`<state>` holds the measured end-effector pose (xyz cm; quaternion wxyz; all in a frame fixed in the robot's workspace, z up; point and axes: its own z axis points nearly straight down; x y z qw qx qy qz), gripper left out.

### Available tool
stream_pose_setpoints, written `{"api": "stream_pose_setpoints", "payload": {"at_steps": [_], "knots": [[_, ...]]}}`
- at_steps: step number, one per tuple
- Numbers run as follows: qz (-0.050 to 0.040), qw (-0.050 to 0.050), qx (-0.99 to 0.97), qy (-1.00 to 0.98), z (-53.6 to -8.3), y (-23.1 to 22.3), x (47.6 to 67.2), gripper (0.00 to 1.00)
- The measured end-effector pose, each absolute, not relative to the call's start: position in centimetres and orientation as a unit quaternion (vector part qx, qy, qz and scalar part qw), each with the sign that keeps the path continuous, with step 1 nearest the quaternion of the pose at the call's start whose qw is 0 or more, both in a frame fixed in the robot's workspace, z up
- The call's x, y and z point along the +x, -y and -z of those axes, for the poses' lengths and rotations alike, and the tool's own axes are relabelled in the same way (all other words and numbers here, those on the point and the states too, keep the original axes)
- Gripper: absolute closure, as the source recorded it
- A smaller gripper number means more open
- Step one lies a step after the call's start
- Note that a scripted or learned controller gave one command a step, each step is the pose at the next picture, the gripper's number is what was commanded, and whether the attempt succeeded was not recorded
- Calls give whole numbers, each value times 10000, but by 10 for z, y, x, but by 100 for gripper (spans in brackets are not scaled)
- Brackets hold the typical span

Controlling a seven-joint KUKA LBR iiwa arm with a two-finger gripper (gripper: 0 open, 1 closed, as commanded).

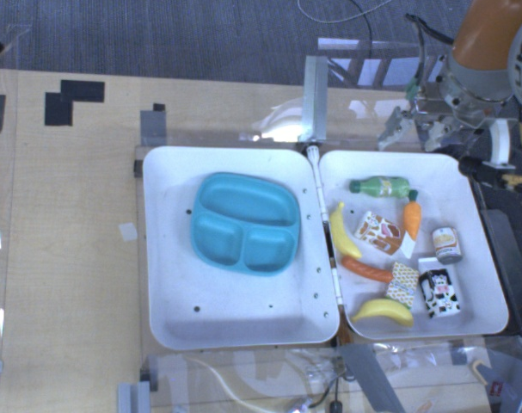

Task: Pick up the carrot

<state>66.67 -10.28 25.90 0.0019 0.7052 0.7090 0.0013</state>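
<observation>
Over the right bin's far edge: that was where I found the gripper (pixel 424 120), hanging past the rim and above the worktop (pixel 71 256), well apart from everything in the bin.

Task thing: the carrot (pixel 412 217) lay in the right bin (pixel 484 317), toward its far side, leafy end up by the green bottle (pixel 380 186) and just beside the printed snack packet (pixel 379 232).

Progress: as I judged it, nothing was done yet. The carrot rested on the bin floor, untouched; the approach, the descent, the close and the lift were all left.

Gripper state: from my seat the metal fingers seemed spread apart, released, with nothing between them, though they were small and cluttered against the frame behind, so I would not swear to how wide.

Contact: I saw the gripper touching none of the objects.

Neighbours: two bananas (pixel 342 231), a red sausage-like piece (pixel 366 270), a small tin (pixel 446 244) and a cow-patterned carton (pixel 439 292) shared the bin; the carrot's near tip sat close to the packet, which I reckoned could crowd one finger.

Left bin: it (pixel 175 317) held a blue divided plate (pixel 243 222), no part of this job.
</observation>
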Motion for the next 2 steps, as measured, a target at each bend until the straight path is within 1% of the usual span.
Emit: {"api": "stream_pose_setpoints", "payload": {"at_steps": [1, 2], "knots": [[-5, 15, 7488, -6628, -161, 156, 617, 0], [-18, 31, 7691, -6391, -88, 184, 625, 0]]}}
